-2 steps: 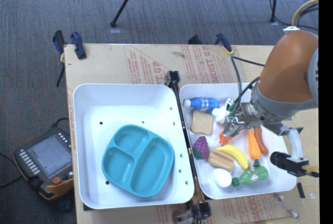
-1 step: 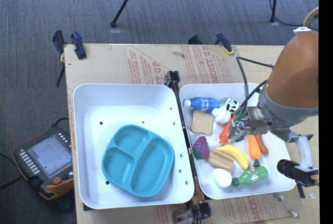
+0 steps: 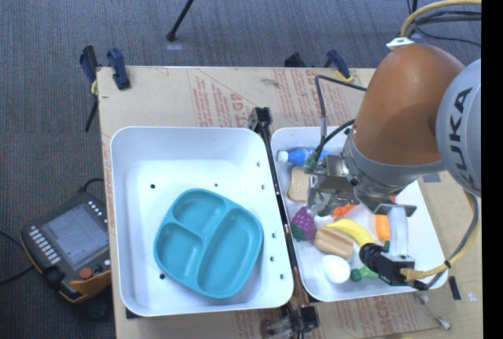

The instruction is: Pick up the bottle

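Observation:
The bottle [image 3: 299,156] is small and blue with a white cap. It lies on its side at the far left corner of the right bin [image 3: 428,211], against the rim. My gripper [image 3: 324,202] hangs below the orange wrist band, just in front of and to the right of the bottle. It is over a slice of toast [image 3: 298,185] and a purple bunch of grapes [image 3: 303,223]. Nothing is visibly held in it. The arm's bulk hides the back right part of this bin.
The right bin also holds a banana [image 3: 352,230], a bread roll [image 3: 333,244], a white egg [image 3: 335,270], an orange carrot [image 3: 381,226] and a small green piece [image 3: 357,275]. A blue divided plate [image 3: 208,241] lies in the left bin [image 3: 134,164].

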Robot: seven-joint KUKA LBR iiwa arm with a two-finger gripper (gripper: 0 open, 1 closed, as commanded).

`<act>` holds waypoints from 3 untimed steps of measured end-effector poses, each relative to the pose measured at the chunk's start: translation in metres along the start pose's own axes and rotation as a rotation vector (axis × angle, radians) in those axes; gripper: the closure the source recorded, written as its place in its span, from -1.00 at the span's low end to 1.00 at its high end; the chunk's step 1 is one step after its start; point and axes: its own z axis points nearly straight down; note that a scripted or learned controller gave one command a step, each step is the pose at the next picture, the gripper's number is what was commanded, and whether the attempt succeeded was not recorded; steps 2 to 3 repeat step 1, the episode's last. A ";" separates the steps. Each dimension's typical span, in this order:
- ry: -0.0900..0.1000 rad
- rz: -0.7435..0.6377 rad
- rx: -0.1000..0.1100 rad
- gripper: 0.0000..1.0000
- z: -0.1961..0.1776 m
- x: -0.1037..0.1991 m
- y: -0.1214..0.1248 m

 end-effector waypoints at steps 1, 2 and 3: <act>0.000 0.142 -0.002 1.00 -0.059 0.039 -0.006; 0.000 0.142 -0.002 1.00 -0.059 0.039 -0.006; 0.000 0.142 -0.002 1.00 -0.059 0.039 -0.006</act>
